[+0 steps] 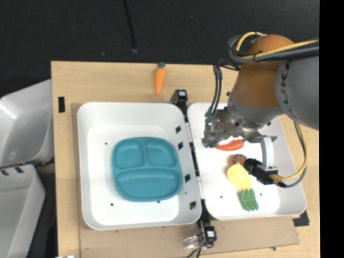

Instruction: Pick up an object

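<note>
The gripper (216,137) is seen low over the right bin (217,198), near that bin's upper left part, at the end of the grey arm with its orange band (263,79). It is viewed from above and is dark against its own housing, so whether it is open or closed cannot be told. Nothing is visibly held in it.

A red-orange toy (232,144), long and slim like a chilli, lies at about 4 o'clock from the gripper. It is just beside the gripper, perhaps touching it, and rests on the bin floor. Farther out at 5 o'clock a small brown piece (235,159) is found, then a yellow toy (238,176), and beyond it a green knobbly piece (248,199). The yellow and green ones lie close together.

At 8 o'clock from the gripper, well apart, a teal divided plate (146,168) lies in the middle of the left bin (97,133). At 11 o'clock a toy carrot (159,78) lies on the wooden bench (107,74), outside both bins.

The task is judged to be at the approach or grasp stage. An object has been reached, most likely the red-orange toy, but nothing has been lifted. A firm closing on it and a lift clear of the bin are left to be done.
</note>
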### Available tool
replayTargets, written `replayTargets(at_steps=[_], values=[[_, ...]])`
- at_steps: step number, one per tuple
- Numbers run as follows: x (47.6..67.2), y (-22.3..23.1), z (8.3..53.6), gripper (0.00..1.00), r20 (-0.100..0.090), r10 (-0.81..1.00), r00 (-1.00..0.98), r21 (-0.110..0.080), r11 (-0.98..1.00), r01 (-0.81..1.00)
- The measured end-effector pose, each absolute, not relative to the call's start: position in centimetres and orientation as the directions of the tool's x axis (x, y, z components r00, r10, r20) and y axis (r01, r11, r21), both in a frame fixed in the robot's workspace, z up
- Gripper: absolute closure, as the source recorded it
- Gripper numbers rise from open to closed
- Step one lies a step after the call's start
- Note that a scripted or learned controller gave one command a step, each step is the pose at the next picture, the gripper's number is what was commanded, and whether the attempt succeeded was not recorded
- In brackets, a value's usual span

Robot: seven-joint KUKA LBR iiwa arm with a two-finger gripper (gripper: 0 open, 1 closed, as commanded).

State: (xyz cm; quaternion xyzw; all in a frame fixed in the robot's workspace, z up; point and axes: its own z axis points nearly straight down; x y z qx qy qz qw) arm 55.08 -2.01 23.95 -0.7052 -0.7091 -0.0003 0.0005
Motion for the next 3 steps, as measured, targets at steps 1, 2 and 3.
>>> replayTargets(at_steps=[1,2,3], values=[[53.8,3.8,23.2,1.00,0.002,1.000,-0.007,-0.001,0.007,1.000],[52.7,8.6,24.5,1.00,0.002,1.000,-0.008,0.002,0.008,1.000],[52.7,8.2,24.5,0.00,0.001,1.000,-0.003,0.001,0.003,1.000]])
